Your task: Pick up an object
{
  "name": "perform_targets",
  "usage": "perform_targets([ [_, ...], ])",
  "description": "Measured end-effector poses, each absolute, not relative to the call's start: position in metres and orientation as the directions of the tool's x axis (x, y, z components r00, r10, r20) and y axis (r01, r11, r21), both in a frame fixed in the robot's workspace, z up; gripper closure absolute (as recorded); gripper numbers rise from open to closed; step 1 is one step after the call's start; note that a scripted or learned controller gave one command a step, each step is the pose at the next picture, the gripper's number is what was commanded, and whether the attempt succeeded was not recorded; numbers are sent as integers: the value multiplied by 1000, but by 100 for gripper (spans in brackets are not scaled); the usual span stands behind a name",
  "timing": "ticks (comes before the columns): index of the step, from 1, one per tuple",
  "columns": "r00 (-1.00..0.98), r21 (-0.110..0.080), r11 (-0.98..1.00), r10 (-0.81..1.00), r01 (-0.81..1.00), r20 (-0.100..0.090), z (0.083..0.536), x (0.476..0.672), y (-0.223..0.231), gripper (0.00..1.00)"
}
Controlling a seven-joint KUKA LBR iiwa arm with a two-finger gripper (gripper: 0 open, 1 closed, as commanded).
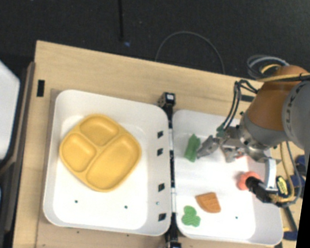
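On the left is a white bin (51,191) with a big yellow plate (100,151) in it. The plate has three parts and lies a bit toward the left side of the bin. A row of small black clips (166,169) runs down the line where the two bins meet.

Next comes the right bin (266,231). A green block (192,147) stands near its top left part. My pincer (220,149) hangs just to the right of that green block, low over the bin. One grey finger points down and left, toward the block. I cannot tell if my fingers are apart or together. I see nothing between them.

Lower down in this bin lies a small orange piece (208,202), like a slice of bread. Just below and to the left of it, near the front wall, is a little green bumpy thing (190,216). They are close but not touching.

Further right, near the right wall, a pink round thing (246,180) sits beside a black part of my arm. My orange and grey arm (274,110) comes in above it.
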State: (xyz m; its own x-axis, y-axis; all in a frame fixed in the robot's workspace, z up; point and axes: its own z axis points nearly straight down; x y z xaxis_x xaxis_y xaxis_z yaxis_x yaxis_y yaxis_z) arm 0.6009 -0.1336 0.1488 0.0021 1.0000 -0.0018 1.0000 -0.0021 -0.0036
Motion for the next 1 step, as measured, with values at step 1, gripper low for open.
perform_targets([
  [1, 4, -2, -4, 1000, 1000, -1, 98, 601, -135, 0],
])
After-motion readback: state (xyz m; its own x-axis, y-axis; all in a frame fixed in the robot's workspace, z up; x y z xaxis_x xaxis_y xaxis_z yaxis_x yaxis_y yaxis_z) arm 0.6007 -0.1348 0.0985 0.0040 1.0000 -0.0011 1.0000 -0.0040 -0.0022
